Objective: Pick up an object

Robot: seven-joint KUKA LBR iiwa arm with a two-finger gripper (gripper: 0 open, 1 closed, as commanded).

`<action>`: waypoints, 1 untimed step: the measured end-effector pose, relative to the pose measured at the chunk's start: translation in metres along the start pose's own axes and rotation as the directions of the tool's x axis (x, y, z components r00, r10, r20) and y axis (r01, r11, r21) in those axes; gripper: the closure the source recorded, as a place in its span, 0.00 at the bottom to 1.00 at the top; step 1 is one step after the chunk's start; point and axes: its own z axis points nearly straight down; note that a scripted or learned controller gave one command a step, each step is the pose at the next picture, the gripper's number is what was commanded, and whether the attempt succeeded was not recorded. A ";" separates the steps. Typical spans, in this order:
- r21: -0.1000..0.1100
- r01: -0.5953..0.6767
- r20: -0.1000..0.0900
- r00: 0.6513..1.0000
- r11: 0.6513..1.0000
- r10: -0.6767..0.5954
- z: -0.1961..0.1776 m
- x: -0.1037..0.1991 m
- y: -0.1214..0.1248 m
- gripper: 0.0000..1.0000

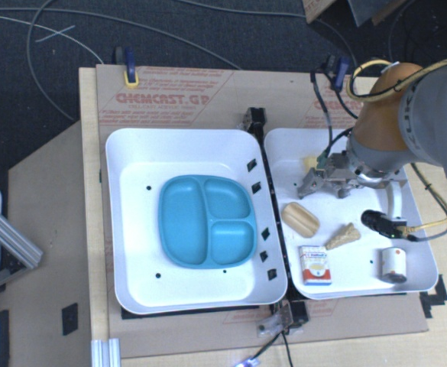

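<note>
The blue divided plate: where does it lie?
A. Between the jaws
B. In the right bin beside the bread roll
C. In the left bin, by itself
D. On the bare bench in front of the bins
C: the blue divided plate lies flat inside the left bin, with no other object beside it there.

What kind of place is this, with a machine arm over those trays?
Probably a robotics lab test bench: a robot arm reaches over two white bins, loose cables trail on the floor, and toy food lies there for practice.
</note>
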 end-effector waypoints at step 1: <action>-0.005 0.000 0.000 1.000 1.000 0.000 -0.013 0.000 0.001 1.00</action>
